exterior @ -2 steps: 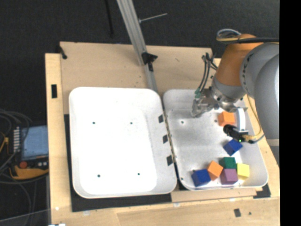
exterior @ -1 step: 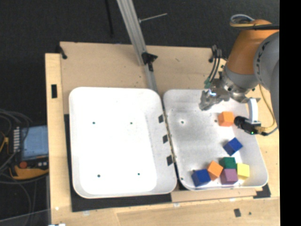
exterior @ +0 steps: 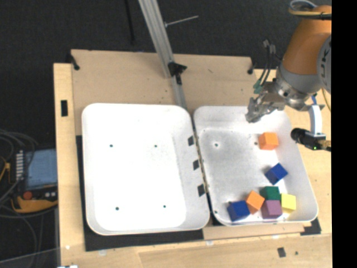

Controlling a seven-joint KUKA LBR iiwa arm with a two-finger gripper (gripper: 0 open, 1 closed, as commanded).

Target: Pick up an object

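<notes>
The grey arm with its orange band is reaching in from the right, and its gripper (exterior: 255,114) is hanging over the far edge of the right bin (exterior: 223,161), close to the rim. Whether anything is sitting between its tips cannot be told; the end is too small and dark to read.

The blocks are all lying in the right bin. An orange cube (exterior: 268,140) is sitting nearest the gripper, just below and to the right of it, apart from the rest. A blue cube (exterior: 276,173) is lying tilted farther down. Along the near edge a cluster is crowding together: a second blue cube (exterior: 239,210), a second orange cube (exterior: 255,201), a green cube (exterior: 271,192), a purple cube (exterior: 271,208) and a yellow cube (exterior: 288,202), touching or nearly so.

The left bin (exterior: 139,166) is lying beside it on the table (exterior: 111,77). A metal pole (exterior: 159,35) is slanting in from the top.
</notes>
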